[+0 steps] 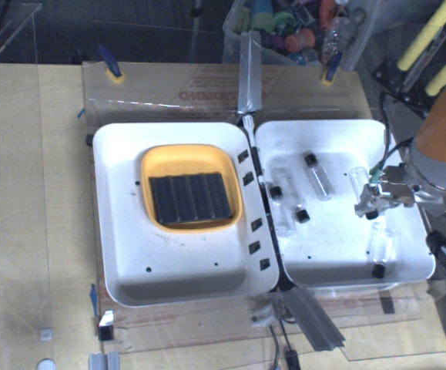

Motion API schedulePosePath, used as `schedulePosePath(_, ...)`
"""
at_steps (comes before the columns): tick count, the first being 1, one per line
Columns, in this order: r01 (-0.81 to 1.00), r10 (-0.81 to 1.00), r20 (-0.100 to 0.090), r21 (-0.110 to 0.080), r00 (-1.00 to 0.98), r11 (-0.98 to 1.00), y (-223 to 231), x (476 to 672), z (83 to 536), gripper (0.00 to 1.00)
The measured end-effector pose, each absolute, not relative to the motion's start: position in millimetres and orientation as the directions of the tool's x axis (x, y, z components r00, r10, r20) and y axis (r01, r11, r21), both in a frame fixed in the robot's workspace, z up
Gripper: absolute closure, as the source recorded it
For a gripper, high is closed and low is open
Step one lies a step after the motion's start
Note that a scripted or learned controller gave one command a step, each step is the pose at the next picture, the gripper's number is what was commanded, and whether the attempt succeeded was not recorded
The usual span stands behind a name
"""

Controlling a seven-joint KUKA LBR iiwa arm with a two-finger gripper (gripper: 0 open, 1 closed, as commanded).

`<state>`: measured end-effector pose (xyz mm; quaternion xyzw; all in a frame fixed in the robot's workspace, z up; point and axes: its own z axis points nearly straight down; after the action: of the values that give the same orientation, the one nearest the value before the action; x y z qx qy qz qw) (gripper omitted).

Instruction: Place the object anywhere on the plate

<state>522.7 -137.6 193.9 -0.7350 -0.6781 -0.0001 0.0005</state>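
Note:
A yellow plate [152, 168] lies in the left bin [115, 245], and a dark ridged slab [190, 197] rests flat on it. Several clear vials with black caps lie in the right bin [346, 133]: one [316, 176] at the middle, one [277, 190] near the divider, one [378, 254] by the front right corner. My gripper [370, 205] hangs low over the right side of the right bin, close to another clear vial [359, 179]. Glare and the wrist hide what is under it.
A metal divider with black clips [252, 199] runs between the two bins. A clear box of colourful toys [300, 14] stands behind the bins. Yellow foam tubes [438, 21] lean at the back right. Cables trail beside my wrist.

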Motion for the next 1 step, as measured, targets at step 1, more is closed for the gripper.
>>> schedulePosePath(1,1.000,1.000,0.002,-0.004,-0.030,0.030,-126.1,480.1,180.2,1.00)
